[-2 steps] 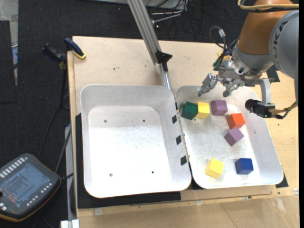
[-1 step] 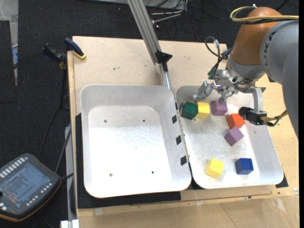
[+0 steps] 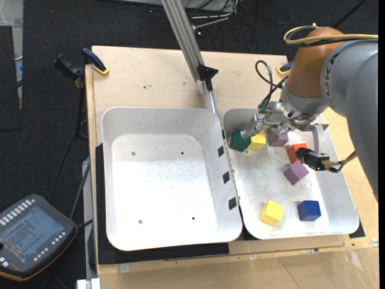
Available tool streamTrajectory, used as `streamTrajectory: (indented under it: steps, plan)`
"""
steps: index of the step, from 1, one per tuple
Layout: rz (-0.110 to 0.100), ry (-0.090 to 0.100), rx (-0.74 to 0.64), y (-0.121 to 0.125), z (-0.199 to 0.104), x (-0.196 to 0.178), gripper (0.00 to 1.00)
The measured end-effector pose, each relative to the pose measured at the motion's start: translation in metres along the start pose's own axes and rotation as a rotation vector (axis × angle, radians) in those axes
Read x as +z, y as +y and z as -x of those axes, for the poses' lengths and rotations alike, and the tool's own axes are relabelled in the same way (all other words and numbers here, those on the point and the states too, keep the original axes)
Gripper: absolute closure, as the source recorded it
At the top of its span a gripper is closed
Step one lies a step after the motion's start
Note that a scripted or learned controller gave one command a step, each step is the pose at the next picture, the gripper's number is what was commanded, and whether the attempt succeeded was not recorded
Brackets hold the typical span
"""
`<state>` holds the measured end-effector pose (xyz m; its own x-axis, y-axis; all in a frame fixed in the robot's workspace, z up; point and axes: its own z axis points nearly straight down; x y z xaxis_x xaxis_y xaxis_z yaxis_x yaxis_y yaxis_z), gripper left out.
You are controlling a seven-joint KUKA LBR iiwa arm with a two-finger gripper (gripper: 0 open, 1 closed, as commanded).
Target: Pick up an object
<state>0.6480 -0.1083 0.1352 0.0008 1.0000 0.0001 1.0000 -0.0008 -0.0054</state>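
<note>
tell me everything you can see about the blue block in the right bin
The blue block is a small cube, deep blue, with matte faces that look like painted wood or foam. It sits flat on the floor of the right bin, near the bin's front right corner, turned slightly so one top face and two side faces show. Nothing touches it: the yellow block lies just to its left with a gap between them, and the purple block lies farther back. The gripper works well away, at the bin's far end.
</note>
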Motion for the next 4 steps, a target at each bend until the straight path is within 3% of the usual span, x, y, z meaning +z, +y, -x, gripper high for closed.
streamTrajectory:
  steps: [1, 3, 4]
  plan:
    - [0.008, -0.001, -0.001, 0.002, 0.000, -0.014, 1.00]
    - [0.013, -0.001, -0.004, 0.012, -0.005, -0.108, 1.00]
    - [0.011, -0.001, -0.004, 0.013, -0.005, -0.134, 1.00]
